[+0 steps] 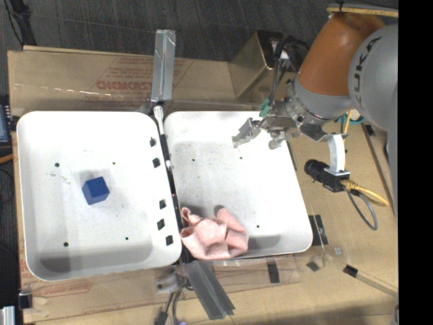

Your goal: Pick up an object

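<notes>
A blue cube (96,189) lies in the left bin (40,131), left of its middle. A crumpled pink cloth (212,235) rests in the right bin (287,202) at its near left corner, partly over the rim. My gripper (260,135) hovers over the far right part of the right bin, well away from both objects. Its two grey fingers are spread apart with nothing between them.
A row of black clips runs along the divider (164,181) between the two bins. Cardboard (81,73) lies behind the bins. A metal bar (162,63) stands at the far end of the divider.
</notes>
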Robot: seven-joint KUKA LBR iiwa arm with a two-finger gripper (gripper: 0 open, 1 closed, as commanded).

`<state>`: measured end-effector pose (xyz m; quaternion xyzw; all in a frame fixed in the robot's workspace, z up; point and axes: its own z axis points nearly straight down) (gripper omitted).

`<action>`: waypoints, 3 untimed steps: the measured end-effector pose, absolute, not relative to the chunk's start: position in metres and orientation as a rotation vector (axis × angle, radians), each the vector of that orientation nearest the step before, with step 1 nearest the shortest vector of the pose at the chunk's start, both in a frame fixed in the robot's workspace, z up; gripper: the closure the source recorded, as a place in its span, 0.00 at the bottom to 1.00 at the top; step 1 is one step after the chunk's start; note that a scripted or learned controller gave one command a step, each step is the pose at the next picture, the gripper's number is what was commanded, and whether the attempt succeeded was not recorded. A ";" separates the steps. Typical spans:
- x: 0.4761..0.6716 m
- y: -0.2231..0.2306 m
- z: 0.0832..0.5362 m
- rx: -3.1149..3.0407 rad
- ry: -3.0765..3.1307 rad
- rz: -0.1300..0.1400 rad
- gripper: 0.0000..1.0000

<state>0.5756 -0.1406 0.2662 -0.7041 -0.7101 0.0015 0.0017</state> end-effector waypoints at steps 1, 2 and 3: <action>0.521 -0.114 0.200 -2.287 -2.148 0.006 0.00; 0.493 -0.120 0.091 -2.090 -2.341 0.002 0.00; 0.493 -0.121 0.101 -2.084 -2.346 0.003 1.00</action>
